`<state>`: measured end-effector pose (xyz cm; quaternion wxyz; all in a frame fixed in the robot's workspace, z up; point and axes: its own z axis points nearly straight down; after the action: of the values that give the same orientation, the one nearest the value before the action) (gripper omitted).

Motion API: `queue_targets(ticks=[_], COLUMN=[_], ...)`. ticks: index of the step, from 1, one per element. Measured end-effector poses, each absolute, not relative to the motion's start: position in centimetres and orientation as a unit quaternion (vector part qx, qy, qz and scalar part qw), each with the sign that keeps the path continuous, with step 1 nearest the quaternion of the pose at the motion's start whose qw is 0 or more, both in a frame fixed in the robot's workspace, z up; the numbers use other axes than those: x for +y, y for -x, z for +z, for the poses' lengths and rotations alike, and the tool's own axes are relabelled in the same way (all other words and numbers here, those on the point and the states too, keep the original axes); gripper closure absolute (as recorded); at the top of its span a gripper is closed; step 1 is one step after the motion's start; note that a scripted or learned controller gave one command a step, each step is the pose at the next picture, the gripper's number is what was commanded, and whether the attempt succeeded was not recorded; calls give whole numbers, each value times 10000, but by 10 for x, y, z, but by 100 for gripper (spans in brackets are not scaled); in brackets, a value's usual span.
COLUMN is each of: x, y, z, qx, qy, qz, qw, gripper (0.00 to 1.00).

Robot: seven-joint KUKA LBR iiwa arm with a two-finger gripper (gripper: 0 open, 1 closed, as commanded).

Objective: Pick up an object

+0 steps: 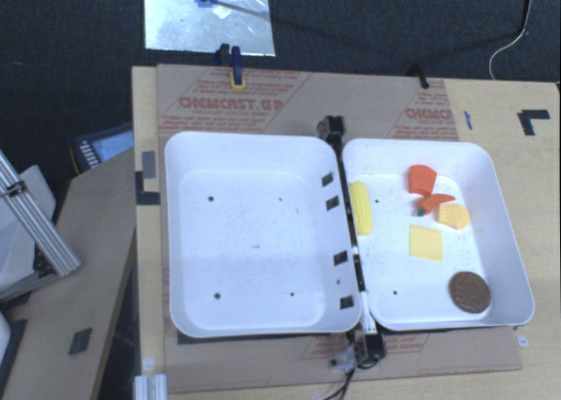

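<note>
Right bin (500,214) holds five pieces — corn (360,207) hugging its nine-o'clock wall, brown disc (470,291) at five; left bin (188,214) offers open floor. Claw state: cannot tell.

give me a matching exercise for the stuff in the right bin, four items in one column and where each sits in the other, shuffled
Things:
1. long yellow corn cob
2. round brown disc
3. flat pale yellow square
4. orange wedge-shaped piece

Places in the right white bin:
A. near the far wall, farthest from the camera
B. near corner on the right side
C. along the left wall, beside the divider between the bins
D. about the middle of the floor

Pairs: 1-C, 2-B, 3-D, 4-A
</note>
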<state>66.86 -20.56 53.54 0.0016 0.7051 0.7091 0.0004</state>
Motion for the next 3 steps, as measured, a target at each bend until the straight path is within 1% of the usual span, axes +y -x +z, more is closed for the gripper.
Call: queue_targets(ticks=[3], x=[-206], y=[-669], z=[535], qx=[7091], qy=[-7051], qz=[3], qw=[16], gripper=[100])
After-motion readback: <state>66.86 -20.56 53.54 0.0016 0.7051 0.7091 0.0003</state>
